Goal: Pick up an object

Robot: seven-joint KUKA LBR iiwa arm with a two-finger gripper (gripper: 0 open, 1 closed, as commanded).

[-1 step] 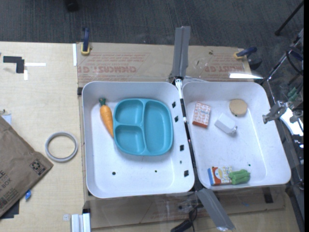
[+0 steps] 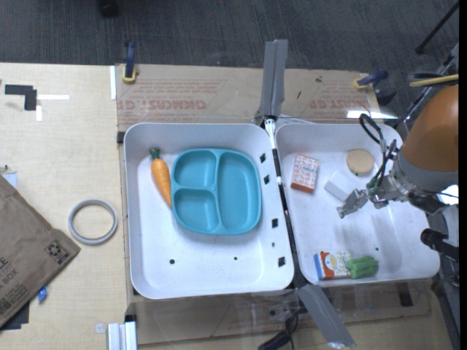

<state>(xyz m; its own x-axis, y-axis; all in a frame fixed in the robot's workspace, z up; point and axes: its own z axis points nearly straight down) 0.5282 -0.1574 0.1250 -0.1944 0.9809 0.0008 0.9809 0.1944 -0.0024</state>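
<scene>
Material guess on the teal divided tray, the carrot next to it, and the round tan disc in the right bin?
Teal divided tray: likely moulded plastic, with an even colour and soft sheen. Orange carrot with green top: probably plastic toy food, uniformly coloured and smooth. Round tan disc: matte; wood or a toy biscuit, too small to tell.

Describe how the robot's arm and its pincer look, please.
The arm is bulky and rounded, with an orange band over a grey wrist section. Black cables loop beside it. The pincer is small, grey metal, with two thin fingers; a greenish part sits at its base.
</scene>
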